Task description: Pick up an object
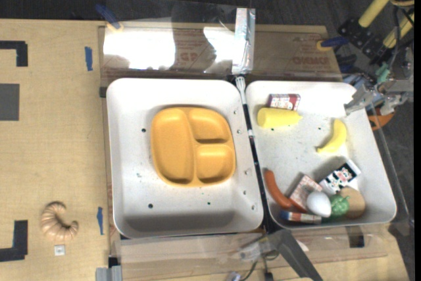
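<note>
Gripper at right bin's upper-right rim, grip state can't tell. Banana just below-left; yellow divided tray in left bin.

Left bin: tray at centre.
Right bin: banana at 3 o'clock; egg at 6 o'clock.

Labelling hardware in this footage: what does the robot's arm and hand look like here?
At the frame's right edge, the hand is a small cluster of grey and silvery metal parts, with an orange patch just below it. Its details are too small to make out.
</note>
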Available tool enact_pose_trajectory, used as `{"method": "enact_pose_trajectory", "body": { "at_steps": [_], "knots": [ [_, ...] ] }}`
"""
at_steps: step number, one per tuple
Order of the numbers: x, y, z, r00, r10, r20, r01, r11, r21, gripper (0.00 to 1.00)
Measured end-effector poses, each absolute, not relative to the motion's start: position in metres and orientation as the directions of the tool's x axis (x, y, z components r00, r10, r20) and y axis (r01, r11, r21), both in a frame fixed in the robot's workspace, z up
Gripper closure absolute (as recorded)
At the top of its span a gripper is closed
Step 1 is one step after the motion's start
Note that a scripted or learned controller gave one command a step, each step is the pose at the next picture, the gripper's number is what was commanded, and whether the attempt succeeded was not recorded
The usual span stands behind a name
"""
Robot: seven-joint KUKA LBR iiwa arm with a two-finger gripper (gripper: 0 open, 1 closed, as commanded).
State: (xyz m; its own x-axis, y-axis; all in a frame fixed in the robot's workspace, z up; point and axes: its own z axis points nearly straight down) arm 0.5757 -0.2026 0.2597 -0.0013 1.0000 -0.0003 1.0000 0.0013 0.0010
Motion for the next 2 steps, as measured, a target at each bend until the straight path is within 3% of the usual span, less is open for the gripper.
{"method": "enact_pose_trajectory", "body": {
  "at_steps": [1, 2],
  "knots": [
    [0.539, -0.2, 0.095, 0.149, 0.989, 0.007, 0.989, -0.149, -0.006, 0.0],
    [0.572, -0.177, 0.169, -0.352, 0.936, -0.005, 0.936, 0.352, 0.007, 0.0]
  ]
}}
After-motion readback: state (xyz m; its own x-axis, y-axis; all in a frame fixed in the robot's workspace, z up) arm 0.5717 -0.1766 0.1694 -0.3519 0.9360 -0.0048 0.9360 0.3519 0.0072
